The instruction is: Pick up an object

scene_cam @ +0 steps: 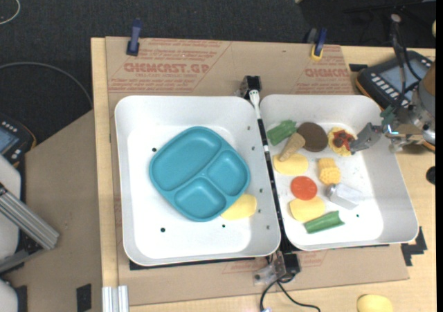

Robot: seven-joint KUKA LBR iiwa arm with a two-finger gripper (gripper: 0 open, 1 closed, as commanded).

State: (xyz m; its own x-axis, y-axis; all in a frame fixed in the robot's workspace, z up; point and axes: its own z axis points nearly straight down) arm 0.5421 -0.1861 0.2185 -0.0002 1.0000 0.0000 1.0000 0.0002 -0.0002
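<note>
My gripper (pixel 361 140) reaches in from the right over the upper right part of the right bin (pixel 394 186). Its tip is right beside a red and yellow toy food piece (pixel 340 139); I cannot tell whether they touch. Further left lie a brown round piece (pixel 313 136), a tan cone (pixel 293 144) and a green piece (pixel 280 131). Below are a yellow lump (pixel 290 164), a corn piece (pixel 329 173), a red tomato (pixel 303 187), a grey block (pixel 344 196), a yellow piece (pixel 306 209) and a green pepper (pixel 322 221).
The left bin (pixel 138 165) holds a blue divided plate (pixel 199 173) with a yellow toy fruit (pixel 239 207) at its lower right corner. A black clip (pixel 252 86) sits where the bins meet. A yellow object (pixel 374 303) lies on the bench at the bottom right.
</note>
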